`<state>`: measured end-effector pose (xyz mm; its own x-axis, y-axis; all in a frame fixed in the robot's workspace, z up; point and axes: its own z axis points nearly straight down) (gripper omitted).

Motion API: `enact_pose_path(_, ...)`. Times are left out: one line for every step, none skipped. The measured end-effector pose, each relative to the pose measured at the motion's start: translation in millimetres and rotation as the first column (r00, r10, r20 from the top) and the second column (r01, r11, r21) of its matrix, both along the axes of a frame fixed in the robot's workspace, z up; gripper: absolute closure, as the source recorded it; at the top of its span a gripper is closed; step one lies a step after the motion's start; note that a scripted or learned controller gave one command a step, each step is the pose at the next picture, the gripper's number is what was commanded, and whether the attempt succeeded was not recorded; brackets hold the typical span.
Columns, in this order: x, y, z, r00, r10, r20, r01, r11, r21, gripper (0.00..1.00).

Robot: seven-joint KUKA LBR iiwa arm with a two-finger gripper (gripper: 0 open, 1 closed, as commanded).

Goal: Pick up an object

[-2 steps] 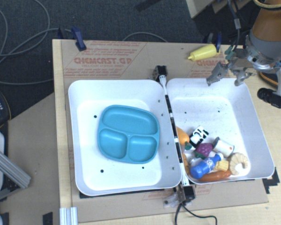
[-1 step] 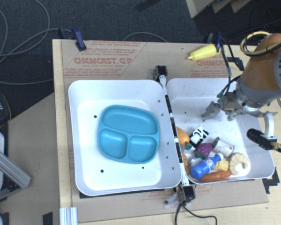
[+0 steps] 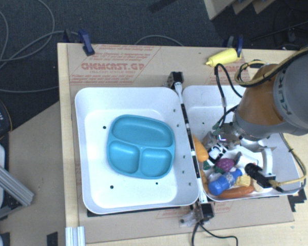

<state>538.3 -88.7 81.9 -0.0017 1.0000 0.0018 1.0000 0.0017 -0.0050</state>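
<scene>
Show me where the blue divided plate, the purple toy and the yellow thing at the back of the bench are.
blue divided plate (image 3: 140,146): camera view, on the ridge between its compartments.
purple toy (image 3: 226,164): camera view, on its rounded top.
yellow thing (image 3: 222,57): camera view, on the middle of its body.

I see two white bins side by side on a brown board printed with red lettering (image 3: 113,65). The left bin (image 3: 92,106) holds a blue three-compartment plate (image 3: 140,145) lying flat near its middle. A yellow clamp (image 3: 222,58) sits at the board's far edge, a blue clamp (image 3: 85,42) at the far left corner. Grey cables (image 3: 20,45) loop over the dark floor.
</scene>
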Motion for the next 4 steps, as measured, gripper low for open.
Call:
enact_pose_path(-0.7,-6.7,2.7,1.0,-0.002,0.004,0.002,1.0,-0.001,0.0)
enact_pose_path(-16.4,-31.7,3.2,1.0,-0.004,0.005,0.004,1.0,-0.001,0.0)
enact_pose_path(-15.1,-30.0,13.4,1.0,-0.002,0.008,0.002,1.0,-0.002,1.0)
enact_pose_path(-14.7,-90.5,111.5,1.0,-0.006,0.016,0.007,1.0,-0.009,1.0)
